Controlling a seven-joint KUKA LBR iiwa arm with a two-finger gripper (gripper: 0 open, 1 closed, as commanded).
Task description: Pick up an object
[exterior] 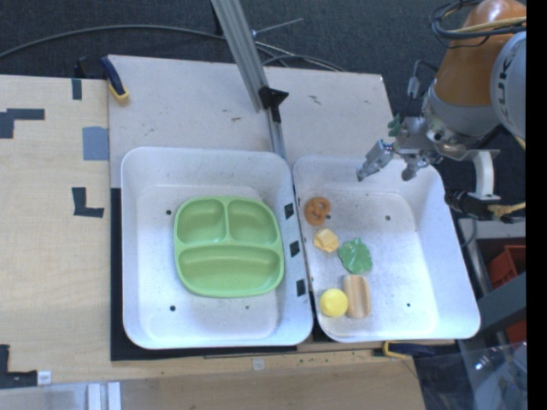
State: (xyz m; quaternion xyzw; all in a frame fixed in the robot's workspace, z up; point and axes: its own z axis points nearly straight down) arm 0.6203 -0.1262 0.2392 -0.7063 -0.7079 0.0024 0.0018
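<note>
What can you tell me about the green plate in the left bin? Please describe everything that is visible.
The green plate is light green, looks like smooth plastic, and has rounded corners. Raised ridges split it into three compartments: two small ones at the far side and one wide one at the near side. All three hold nothing. It lies flat, right side up, near the middle of the left bin, touching only the bin floor.

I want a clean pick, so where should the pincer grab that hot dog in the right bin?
Grip the hot dog across its narrow middle, from straight above. It lies flat, long axis up the view, the yellow ball touching one side, so watch that finger.
</note>
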